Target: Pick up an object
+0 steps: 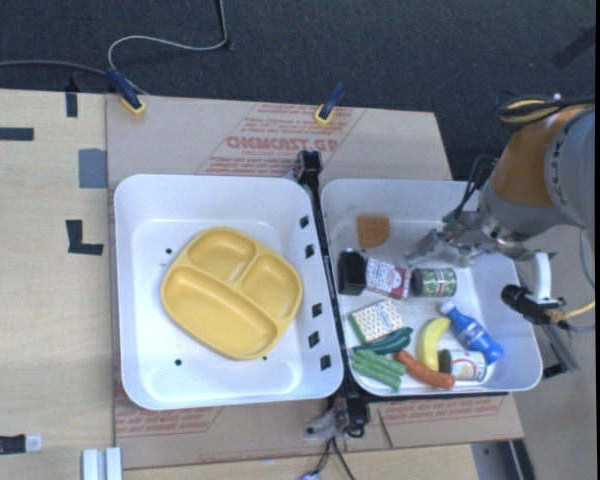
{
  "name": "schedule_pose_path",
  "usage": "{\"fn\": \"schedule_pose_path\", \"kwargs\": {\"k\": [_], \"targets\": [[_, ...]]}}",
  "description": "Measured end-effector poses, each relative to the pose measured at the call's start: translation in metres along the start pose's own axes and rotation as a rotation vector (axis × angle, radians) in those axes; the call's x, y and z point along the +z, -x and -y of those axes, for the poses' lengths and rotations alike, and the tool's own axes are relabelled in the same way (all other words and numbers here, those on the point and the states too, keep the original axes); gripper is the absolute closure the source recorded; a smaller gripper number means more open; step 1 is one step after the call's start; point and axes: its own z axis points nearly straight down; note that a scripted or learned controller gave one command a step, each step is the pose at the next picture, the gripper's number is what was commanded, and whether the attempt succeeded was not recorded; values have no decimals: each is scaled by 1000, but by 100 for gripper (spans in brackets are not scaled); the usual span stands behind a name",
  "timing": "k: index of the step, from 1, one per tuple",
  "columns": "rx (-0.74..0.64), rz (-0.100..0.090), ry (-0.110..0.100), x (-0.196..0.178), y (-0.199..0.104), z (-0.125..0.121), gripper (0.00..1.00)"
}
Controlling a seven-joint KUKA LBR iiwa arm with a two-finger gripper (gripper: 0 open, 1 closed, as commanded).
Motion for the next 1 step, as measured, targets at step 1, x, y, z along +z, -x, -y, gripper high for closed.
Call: {"fn": "schedule_pose_path", "kwargs": {"k": [1], "targets": [[-1,-2,-3,11,10,13,0]]}}
